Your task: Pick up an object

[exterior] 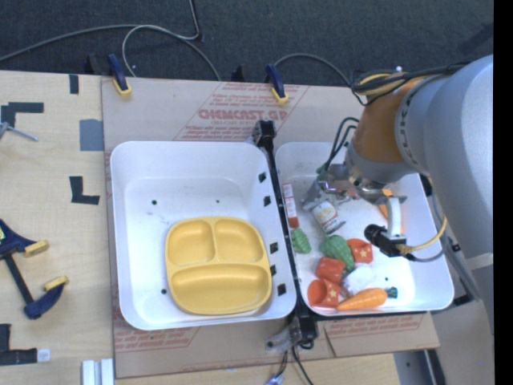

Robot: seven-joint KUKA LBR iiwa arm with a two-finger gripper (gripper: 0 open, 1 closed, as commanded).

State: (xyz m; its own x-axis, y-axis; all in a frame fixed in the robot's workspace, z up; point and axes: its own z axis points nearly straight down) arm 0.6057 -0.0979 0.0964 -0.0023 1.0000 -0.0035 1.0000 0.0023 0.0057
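Grey arm's jaws [325, 192] are lowered into right white bin [433, 283], just above small labelled tin can [325, 214]; jaw state cannot be told. No lift is seen; pick judged unfinished

Red "CHEMCAST" lettering, upside-down, on the brown cardboard sheet [232, 115] beneath the two white bins.

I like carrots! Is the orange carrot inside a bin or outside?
Inside. The carrot lies in the right bin, near its front wall.
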